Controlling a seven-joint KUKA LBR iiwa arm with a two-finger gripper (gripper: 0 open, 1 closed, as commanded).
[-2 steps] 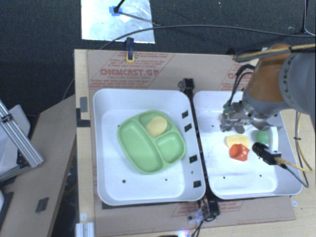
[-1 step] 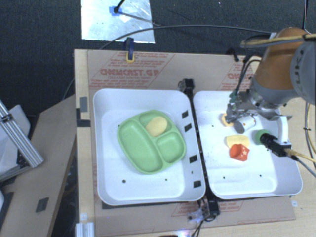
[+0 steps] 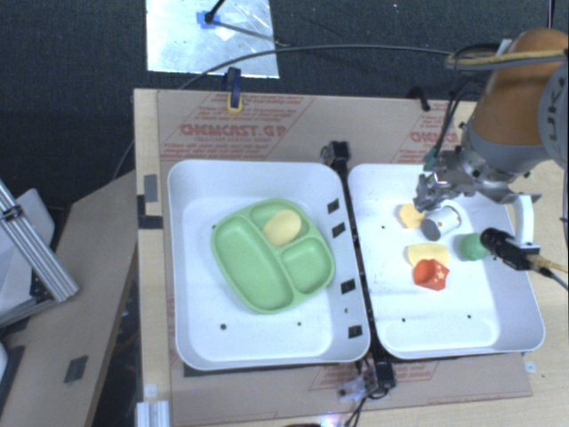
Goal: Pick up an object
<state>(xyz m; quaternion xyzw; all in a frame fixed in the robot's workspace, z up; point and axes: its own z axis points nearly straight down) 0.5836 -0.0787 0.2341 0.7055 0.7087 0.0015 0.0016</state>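
My gripper (image 3: pixel 432 194) hangs over the back part of the right bin (image 3: pixel 511 327). Just below it lie a small yellow piece (image 3: pixel 410 215) and a grey and white cylinder (image 3: pixel 441 221). Nearer the front are a yellow block (image 3: pixel 427 253) and, touching it, a red object (image 3: pixel 431 276). A green object (image 3: pixel 470 246) sits to the right of the cylinder. Nothing shows between the gripper's tips.
The left bin (image 3: pixel 204 327) holds a green divided plate (image 3: pixel 258 278) with a yellow rounded object (image 3: pixel 283 227) in its back compartment. A black divider with clips (image 3: pixel 351 247) runs between the two bins. The front of the right bin is bare white floor.
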